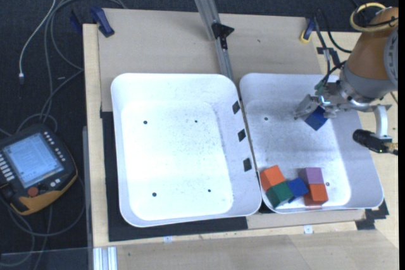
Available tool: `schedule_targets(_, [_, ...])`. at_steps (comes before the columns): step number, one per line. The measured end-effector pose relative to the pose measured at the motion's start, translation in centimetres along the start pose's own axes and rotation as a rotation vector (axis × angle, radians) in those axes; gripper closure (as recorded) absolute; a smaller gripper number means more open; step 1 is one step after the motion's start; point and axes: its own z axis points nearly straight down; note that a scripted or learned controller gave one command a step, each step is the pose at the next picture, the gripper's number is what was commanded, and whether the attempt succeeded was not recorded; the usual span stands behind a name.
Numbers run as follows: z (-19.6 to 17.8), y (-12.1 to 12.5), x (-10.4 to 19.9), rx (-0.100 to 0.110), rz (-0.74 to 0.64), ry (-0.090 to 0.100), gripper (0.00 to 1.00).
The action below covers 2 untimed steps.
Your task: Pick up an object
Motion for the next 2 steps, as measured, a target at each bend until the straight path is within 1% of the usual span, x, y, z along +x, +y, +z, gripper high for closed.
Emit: schedule_targets(2, [-0.02,0.07,-0.29,-0.001,0.0,-0.004,0.0])
